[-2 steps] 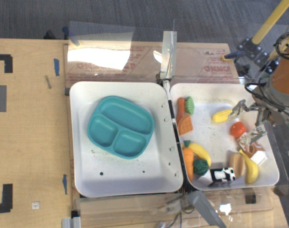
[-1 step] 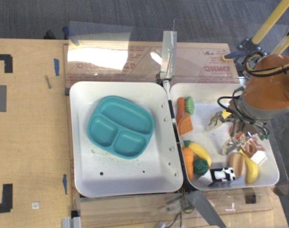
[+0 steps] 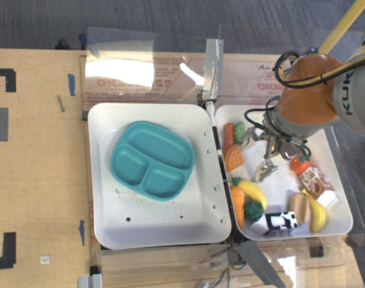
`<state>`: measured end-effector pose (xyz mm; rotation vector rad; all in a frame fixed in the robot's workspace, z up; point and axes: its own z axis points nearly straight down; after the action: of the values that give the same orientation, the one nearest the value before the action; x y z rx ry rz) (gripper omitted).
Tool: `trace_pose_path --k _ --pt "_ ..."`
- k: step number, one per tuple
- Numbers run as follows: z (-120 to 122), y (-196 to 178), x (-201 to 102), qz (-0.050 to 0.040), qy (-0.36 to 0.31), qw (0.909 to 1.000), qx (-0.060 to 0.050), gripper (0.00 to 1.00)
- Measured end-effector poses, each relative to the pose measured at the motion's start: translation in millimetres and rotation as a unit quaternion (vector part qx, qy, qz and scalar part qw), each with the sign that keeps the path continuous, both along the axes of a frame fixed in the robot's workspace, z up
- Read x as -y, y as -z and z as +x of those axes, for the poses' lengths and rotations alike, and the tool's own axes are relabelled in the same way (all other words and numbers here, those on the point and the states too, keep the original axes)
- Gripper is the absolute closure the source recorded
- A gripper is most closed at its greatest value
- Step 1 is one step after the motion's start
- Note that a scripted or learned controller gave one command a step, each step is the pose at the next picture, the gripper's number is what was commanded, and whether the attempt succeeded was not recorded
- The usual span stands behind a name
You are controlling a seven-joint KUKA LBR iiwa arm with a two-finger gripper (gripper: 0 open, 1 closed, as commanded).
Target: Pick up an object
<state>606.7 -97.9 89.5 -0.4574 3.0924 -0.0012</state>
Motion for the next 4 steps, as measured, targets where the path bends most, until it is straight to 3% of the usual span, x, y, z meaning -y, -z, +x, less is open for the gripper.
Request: trace_pose_path --k 1,2,3,4 --pt "-63 -1 -2 -0.0017 0.017 0.9999 -0.002 0.0" --pt "6 0 -7 0.0009 0.115 0.9934 -0.001 0.0" --pt "55 -1 76 0.003 0.137 0.9903 -0.025 0.0" --pt "47 -2 31 -0.0063 0.221 0.9751 -0.015 0.0"
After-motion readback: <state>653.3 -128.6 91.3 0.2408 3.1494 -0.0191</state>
